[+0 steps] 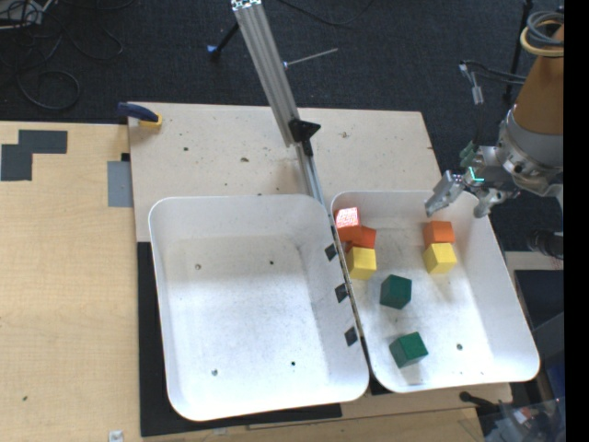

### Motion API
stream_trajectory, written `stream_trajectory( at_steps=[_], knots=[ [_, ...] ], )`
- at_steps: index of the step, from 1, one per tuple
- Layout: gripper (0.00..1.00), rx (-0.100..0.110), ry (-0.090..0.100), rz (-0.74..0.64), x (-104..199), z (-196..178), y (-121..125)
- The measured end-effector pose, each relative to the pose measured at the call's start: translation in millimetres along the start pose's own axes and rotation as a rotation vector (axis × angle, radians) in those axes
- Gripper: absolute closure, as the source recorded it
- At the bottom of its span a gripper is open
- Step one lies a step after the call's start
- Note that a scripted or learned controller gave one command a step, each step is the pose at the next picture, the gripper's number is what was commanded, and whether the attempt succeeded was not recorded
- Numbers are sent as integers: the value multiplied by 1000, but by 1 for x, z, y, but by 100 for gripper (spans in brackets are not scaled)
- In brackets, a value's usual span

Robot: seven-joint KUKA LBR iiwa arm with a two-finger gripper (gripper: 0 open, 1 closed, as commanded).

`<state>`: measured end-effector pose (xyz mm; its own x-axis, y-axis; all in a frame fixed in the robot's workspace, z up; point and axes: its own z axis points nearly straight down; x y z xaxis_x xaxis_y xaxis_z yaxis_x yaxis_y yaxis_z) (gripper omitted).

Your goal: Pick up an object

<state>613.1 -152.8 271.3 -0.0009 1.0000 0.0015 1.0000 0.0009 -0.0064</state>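
The gripper (463, 197) hangs over the far edge of the right bin (515, 339). Its two fingers are spread apart, and nothing is between them. So no block is picked up yet.

All the blocks sit in the right bin. An orange block (439, 232) is just below the gripper, and a yellow block (440, 258) touches it on the near side. By the wall between the bins there is another orange block (357, 238) with a yellow one (363, 262) right against it. A small pale pink piece (347, 217) sits at the far end of that pair. Two green blocks stand alone, one in the middle (396, 291) and one nearer the front (408, 348).

I think the orange block under the gripper is the closest pick. But the yellow block is pressed against it, so a finger could bump that one. The arm should come straight down with one finger on each free side of the orange block, then squeeze and lift slowly. The green blocks look easier, with room all around them.

The left bin (184, 247) has small dark specks on its floor. I cannot see any words, brands or labels to read.
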Motion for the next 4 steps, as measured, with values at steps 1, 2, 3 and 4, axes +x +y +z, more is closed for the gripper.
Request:
stream_trajectory(
  at_steps=[1,2,3,4],
  knots=[
    [0,-3,-1,-1,0,-2,1],
    [0,3,0,1,3,56,-9],
    [0,2,0,2,2,101,-6],
    [0,-9,-4,2,-8,149,-9]
  ],
)
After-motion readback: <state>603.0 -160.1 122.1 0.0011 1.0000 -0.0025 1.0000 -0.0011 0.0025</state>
